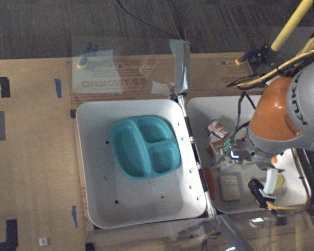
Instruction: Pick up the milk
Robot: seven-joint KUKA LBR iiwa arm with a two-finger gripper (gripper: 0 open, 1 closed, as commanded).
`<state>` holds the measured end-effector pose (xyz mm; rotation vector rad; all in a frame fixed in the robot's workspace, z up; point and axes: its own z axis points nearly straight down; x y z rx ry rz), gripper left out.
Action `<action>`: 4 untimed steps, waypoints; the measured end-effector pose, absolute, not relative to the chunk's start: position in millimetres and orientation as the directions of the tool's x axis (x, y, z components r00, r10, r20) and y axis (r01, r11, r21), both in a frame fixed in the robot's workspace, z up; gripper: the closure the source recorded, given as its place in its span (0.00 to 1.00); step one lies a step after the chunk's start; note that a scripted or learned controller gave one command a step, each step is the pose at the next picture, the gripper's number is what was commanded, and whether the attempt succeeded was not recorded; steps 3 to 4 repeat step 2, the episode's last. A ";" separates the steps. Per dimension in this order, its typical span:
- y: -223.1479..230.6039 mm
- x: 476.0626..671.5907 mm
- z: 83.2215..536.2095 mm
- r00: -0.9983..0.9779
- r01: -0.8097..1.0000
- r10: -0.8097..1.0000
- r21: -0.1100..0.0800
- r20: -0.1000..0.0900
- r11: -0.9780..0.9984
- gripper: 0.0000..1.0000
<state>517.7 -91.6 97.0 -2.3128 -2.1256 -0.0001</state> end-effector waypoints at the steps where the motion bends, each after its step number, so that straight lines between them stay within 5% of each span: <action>1: -94.7 517.7 106.7 0.092 0.996 0.996 0.002 0.000 -0.092 1.00; 2: -15.6 534.9 184.2 0.094 0.996 0.996 -0.001 0.000 -0.094 1.00; 4: -15.6 534.9 184.2 0.094 0.996 0.996 -0.001 0.000 -0.094 1.00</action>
